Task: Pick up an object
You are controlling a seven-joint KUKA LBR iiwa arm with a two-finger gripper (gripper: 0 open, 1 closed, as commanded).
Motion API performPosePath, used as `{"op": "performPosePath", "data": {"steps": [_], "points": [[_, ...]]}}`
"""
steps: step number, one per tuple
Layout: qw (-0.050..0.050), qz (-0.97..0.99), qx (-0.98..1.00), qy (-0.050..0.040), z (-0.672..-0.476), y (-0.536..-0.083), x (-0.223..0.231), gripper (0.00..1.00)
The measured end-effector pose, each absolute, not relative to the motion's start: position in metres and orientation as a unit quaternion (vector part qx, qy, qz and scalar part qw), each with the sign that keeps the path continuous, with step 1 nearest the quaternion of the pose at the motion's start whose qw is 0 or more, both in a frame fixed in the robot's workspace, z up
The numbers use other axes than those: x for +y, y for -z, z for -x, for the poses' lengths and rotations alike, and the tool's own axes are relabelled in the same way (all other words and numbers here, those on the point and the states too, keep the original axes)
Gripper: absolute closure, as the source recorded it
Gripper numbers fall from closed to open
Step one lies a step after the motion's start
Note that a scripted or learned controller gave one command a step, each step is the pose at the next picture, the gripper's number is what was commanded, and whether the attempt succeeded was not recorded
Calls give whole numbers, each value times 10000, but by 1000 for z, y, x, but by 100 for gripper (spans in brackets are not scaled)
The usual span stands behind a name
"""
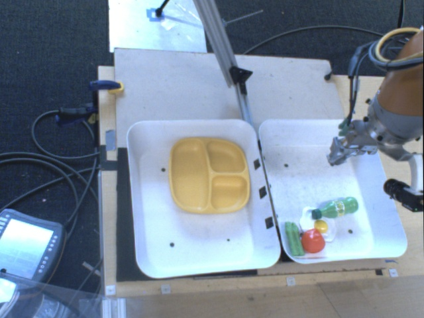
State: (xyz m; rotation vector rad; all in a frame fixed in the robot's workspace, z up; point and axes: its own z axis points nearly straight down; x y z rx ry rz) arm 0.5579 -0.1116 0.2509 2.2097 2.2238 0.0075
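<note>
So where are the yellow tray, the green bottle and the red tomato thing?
Yellow tray point(209, 175), camera view, on the ridge where its compartments meet.
Green bottle point(339, 207), camera view, on the middle of its body.
Red tomato point(313, 242), camera view, on its rounded top.

Yellow divided tray point(210, 175) in white left bin point(149, 244); green bottle point(338, 208), red tomato point(313, 242), green cucumber point(293, 238) in white right bin point(291, 171)

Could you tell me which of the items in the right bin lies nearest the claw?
The green bottle, lying on its side. It is the uppermost of the cluster, closer to the claw than the red tomato or the green cucumber.
</note>
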Motion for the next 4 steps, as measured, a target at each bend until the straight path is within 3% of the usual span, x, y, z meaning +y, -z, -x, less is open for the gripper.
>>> {"op": "performPosePath", "data": {"steps": [1,4], "points": [[5,-7030,7112,-19,-558,-256,-59,100],[-8,-7031,7110,-7,-523,-228,97,100]]}}
